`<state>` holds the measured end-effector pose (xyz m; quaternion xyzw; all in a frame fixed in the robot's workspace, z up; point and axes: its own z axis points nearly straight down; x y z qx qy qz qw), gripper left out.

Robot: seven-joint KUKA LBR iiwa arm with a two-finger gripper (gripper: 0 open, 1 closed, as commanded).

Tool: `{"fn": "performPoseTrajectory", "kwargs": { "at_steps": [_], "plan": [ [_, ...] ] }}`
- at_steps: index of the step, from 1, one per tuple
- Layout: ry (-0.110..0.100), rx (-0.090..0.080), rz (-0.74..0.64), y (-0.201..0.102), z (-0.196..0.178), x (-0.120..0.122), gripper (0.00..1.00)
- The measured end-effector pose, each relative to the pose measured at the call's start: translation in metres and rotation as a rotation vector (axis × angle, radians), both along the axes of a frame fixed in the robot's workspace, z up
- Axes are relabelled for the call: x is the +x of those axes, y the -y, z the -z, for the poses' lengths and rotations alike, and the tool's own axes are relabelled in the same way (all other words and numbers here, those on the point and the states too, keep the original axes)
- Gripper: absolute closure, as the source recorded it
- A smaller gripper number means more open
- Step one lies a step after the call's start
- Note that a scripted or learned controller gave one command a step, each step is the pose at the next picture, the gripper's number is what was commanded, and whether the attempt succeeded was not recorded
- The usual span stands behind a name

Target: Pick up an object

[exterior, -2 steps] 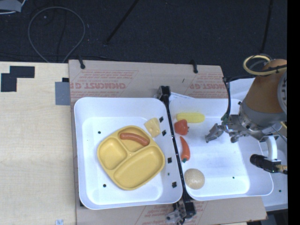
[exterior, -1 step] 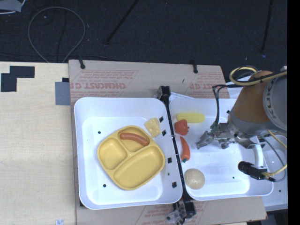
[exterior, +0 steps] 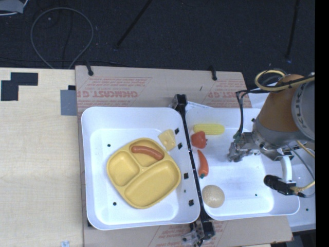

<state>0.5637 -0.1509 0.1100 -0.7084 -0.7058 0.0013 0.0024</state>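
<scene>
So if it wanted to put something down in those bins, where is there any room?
The right bin has bare floor between the gripper and the round cream ball. Its left wall is crowded: corn cob, tomato, carrot. In the left bin, the yellow divided plate fills the middle, leaving narrow strips around it; its big compartment is bare.

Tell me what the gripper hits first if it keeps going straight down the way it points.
Probably bare bin floor. The gripper points down into the right bin, with white floor around its tip. The tomato, corn and carrot lie off toward the divider. Depth is hard to judge from this slant.
</scene>
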Motion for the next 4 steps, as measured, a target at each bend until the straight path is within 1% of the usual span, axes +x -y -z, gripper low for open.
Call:
{"fn": "performPoseTrajectory", "kwargs": {
  "at_steps": [1, 2, 3, 4],
  "plan": [
    [0.008, -0.003, -0.004, 0.006, -0.054, 0.01, 1.0],
    [0.008, -0.002, -0.006, -0.001, -0.102, 0.015, 1.0],
    [0.01, -0.003, -0.005, 0.008, -0.161, 0.012, 1.0],
    [0.001, 0.001, -0.008, -0.047, -0.146, -0.004, 1.0]
  ]
}}
